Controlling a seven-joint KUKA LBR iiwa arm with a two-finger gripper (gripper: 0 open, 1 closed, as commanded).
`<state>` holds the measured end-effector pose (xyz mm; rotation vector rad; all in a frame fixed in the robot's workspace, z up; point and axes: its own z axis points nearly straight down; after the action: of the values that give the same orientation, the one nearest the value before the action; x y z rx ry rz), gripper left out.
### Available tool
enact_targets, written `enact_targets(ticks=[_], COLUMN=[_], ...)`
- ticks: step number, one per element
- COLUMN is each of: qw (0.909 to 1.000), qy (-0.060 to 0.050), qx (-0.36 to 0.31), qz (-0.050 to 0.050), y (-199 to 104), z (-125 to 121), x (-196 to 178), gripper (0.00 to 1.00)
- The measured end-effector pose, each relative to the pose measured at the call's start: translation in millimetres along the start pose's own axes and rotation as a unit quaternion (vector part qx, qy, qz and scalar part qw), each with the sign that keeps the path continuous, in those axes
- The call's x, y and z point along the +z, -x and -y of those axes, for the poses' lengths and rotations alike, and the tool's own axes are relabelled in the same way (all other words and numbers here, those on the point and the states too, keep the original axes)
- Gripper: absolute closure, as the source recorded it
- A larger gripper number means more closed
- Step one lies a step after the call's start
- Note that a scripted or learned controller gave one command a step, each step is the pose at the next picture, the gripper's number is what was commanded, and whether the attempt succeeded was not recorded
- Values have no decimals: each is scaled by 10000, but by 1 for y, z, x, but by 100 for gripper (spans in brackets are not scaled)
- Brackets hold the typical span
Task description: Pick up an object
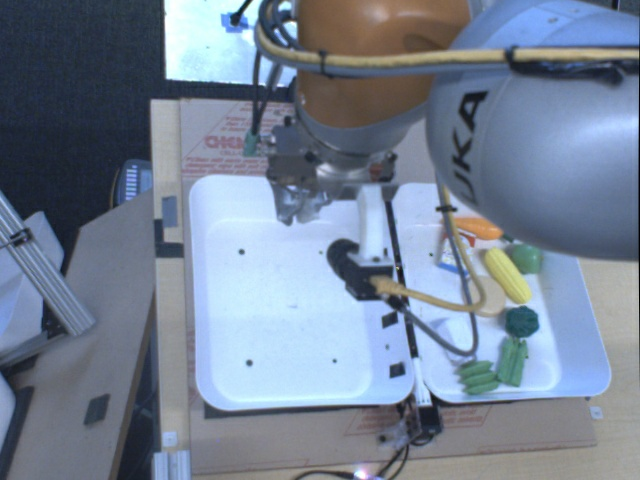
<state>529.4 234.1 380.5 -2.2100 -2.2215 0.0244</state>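
Observation:
My gripper [296, 206] hangs over the far part of the left bin [260, 368], below the orange wrist band, with nothing visibly held. The toys all lie in the right bin [580, 368]: an orange carrot [476, 228], a yellow corn cob [508, 274], a light green round piece [528, 259], a dark green broccoli-like piece [521, 320], green pea pods [478, 377] and another green piece [513, 360]. The arm hides much of the right bin's far side.
A white and blue card [452, 254] lies by the right bin's left wall. Both bins rest on a cardboard sheet [215, 143]. A grey metal frame [40, 278] stands off the bench at the left.

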Motion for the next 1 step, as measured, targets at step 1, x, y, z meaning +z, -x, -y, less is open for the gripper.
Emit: enact_targets(ticks=[1], qw=[9999], qy=[161], qx=[-7], qz=[-59], y=[1], z=[-20], x=[-136], gripper=[100])
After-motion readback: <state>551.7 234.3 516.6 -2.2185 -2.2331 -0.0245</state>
